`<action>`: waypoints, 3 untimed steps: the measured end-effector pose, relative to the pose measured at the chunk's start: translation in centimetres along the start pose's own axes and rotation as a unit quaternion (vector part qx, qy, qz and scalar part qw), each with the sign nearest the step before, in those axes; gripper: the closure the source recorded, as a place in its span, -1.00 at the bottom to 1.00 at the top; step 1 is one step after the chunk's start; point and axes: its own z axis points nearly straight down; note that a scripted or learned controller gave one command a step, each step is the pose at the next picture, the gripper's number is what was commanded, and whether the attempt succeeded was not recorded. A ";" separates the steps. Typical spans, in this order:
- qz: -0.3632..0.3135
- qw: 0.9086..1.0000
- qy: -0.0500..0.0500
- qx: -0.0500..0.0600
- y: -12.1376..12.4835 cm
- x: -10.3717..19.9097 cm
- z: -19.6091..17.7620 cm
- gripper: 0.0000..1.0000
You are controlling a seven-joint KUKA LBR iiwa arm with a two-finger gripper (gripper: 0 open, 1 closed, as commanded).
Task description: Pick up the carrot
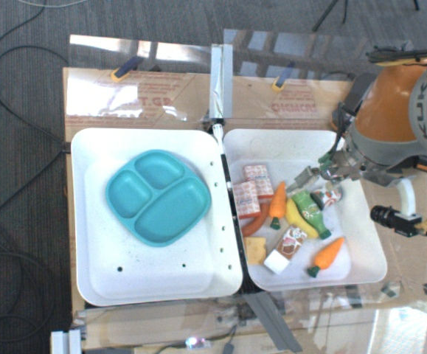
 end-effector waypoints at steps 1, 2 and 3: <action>0.083 0.997 -0.001 -0.002 -1.2 4.6 9.1 -1.00; 0.082 0.997 0.001 0.001 -1.2 4.8 8.6 1.00; 0.252 0.968 -0.001 0.001 3.6 -2.6 8.2 1.00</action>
